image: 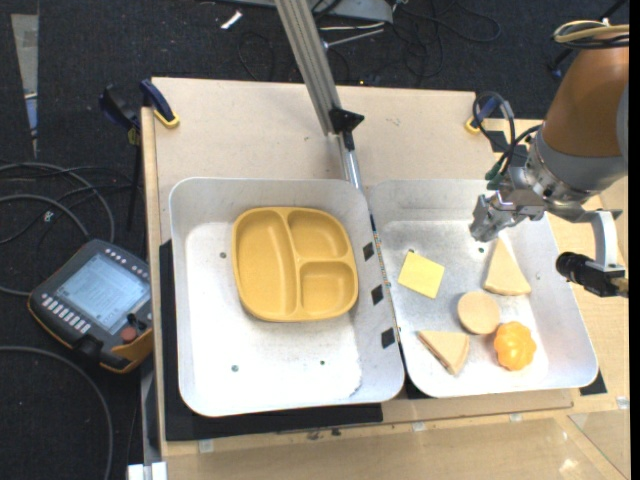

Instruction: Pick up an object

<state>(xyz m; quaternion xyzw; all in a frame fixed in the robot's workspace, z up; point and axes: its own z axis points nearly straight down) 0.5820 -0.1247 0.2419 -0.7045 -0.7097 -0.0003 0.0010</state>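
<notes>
The right bin point(560, 368) holds a yellow square block point(421, 274), a tan wedge point(506, 271), a tan round disc point(478, 314), a tan triangle point(446, 349) and an orange pepper-like piece point(514, 346). My gripper point(487, 221) hangs over the back of the right bin, just above and left of the tan wedge. Nothing shows between its fingertips. The square block lies to its lower left.
A yellow divided plate point(296, 264) lies in the left bin point(200, 358). A metal pole point(312, 53) slants in from the top to the seam between the bins. Clamps sit on the bench's back corners. A teach pendant point(95, 303) rests on the floor at left.
</notes>
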